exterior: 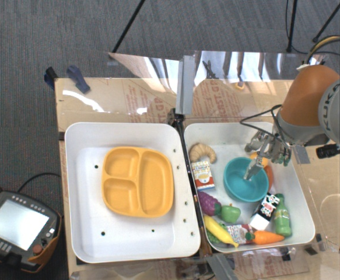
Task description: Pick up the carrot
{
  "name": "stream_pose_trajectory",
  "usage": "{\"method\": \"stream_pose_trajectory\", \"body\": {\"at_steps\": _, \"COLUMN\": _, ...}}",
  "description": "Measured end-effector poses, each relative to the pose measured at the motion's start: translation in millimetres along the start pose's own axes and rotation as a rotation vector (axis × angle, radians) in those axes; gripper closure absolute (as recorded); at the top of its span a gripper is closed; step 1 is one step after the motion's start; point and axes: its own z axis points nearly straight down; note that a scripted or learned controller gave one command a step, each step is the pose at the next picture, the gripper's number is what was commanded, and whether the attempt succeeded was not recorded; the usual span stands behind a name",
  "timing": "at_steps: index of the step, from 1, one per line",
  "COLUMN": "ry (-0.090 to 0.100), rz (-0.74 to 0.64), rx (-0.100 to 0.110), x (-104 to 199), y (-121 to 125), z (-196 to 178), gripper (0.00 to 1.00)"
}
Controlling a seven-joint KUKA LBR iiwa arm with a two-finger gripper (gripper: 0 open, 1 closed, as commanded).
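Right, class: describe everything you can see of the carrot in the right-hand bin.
The carrot is a small orange toy, plastic by its sheen, tapering to a point on the right, with a bit of green at its left end. It lies flat, roughly lengthwise along the near wall of the right bin. Its left end meets a small printed packet, and a black-and-white carton and a green bottle sit just behind it. The gripper hangs apart from it, above the teal bowl.

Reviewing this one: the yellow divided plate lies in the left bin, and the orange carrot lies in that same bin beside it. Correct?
Not quite. The yellow divided plate does lie in the left bin, but the orange carrot lies in the right bin, near its front edge among the other toy foods, as the camera view shows.
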Motion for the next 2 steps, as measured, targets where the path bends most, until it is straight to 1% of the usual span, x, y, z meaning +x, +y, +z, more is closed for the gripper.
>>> {"method": "stream_pose_trajectory", "body": {"at_steps": 1, "ry": -0.011, "rz": -0.009, "rx": -0.002, "x": -3, "y": 4, "z": -17, "gripper": 1.00}}
{"method": "stream_pose_trajectory", "body": {"at_steps": 2, "ry": -0.014, "rz": -0.124, "rx": -0.003, "x": 39, "y": 59, "z": -96, "gripper": 1.00}}
